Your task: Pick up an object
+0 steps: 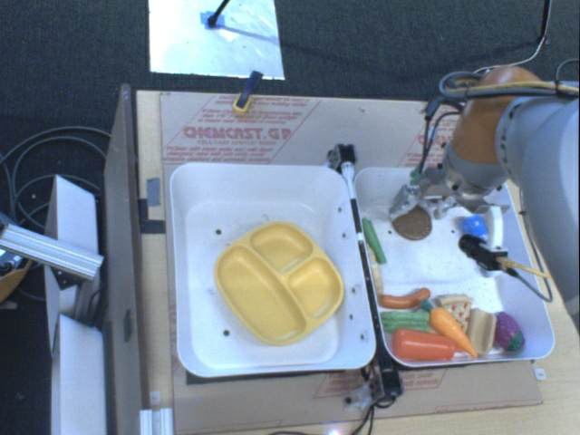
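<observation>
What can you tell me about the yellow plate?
The plate is pale yellow and looks like smooth plastic. It has rounded corners and raised ridges that split it into three sections, one long and two smaller, with nothing in them. It lies flat and turned at an angle, near the middle of the left bin, resting on its floor.

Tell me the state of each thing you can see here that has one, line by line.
Claw: low in the right bin, right above the brown disc; open or shut cannot be told.
Brown disc: flat on the bin floor.
Yellow tray: upright in the left bin, three compartments.
Carrot: lying on the food pile.
Red sausage: lying flat.
Blue ball: resting by the arm.
</observation>
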